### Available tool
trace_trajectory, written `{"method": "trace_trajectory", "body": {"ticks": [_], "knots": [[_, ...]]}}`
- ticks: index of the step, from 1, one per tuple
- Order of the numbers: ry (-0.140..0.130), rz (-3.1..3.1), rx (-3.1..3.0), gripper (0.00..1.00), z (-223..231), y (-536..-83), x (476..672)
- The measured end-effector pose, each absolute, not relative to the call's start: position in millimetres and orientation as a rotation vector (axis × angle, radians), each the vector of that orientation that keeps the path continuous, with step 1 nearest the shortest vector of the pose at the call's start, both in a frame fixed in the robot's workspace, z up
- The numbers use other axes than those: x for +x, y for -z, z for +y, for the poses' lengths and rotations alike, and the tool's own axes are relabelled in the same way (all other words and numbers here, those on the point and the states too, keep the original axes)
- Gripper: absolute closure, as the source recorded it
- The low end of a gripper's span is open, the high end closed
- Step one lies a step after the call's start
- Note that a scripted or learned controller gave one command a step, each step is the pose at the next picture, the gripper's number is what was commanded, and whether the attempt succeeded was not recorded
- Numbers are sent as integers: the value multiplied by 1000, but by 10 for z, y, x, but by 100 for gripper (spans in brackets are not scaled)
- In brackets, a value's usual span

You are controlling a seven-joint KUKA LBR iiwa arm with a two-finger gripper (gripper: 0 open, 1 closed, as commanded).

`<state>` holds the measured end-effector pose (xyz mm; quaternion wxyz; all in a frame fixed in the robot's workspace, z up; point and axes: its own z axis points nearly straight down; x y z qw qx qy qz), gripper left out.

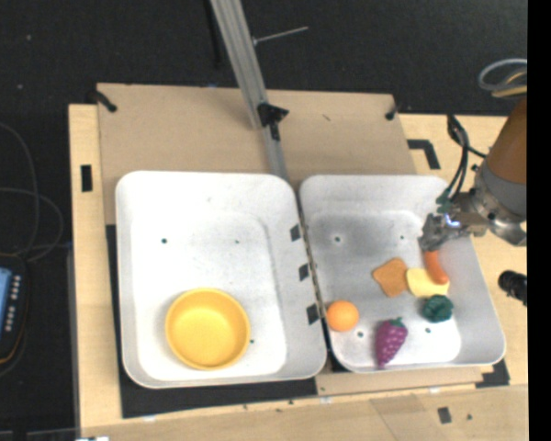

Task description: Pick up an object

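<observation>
The right bin (358, 205) holds a cluster of small toys: an orange ball (342, 316) by its left wall, a purple grape bunch (390, 340) near the front, a flat orange piece (390, 277), a yellow piece (426, 283), a red-orange piece (434, 265) and a dark green piece (436, 308). My gripper (437, 230) hangs at the bin's right side, just above the red-orange and yellow pieces. Nothing shows between its fingers.
In the left bin (202, 219) a yellow bowl (208, 327) sits near the front. A metal pole (248, 72) slants down to the divide between the bins. The arm's orange band (510, 150) is at the right edge.
</observation>
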<state>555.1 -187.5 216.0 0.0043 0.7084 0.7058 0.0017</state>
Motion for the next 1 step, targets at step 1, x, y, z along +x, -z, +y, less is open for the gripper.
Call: {"method": "trace_trajectory", "body": {"ticks": [1], "knots": [[-1, 2217, 2223, 100, -1883, -2169, 5557]]}}
